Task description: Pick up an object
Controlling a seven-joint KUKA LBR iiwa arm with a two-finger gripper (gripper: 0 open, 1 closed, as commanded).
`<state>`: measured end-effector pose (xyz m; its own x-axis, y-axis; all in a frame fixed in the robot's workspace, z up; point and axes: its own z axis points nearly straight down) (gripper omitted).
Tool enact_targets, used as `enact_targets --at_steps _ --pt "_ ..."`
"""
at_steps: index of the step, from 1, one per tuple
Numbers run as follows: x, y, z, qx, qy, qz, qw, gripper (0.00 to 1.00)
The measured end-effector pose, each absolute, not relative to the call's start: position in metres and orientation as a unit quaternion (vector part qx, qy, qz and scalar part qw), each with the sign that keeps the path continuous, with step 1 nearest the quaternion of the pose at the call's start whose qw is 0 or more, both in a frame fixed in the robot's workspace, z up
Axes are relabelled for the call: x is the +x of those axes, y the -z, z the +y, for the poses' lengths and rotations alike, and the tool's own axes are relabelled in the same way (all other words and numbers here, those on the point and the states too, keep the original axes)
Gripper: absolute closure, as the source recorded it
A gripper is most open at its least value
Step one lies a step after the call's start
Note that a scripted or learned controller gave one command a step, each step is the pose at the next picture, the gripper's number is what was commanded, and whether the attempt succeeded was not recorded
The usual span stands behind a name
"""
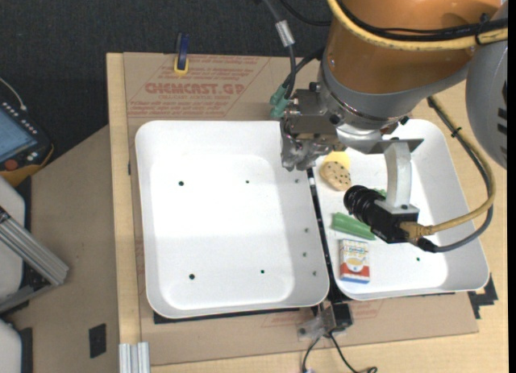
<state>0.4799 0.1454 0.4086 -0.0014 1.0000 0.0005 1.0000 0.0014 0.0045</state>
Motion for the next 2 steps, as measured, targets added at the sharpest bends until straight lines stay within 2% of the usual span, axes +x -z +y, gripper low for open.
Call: enact_targets --at_steps 2 --pt "0.481 -0.429 0.147 0.706 -0.0032 0.708 0.003 1.0"
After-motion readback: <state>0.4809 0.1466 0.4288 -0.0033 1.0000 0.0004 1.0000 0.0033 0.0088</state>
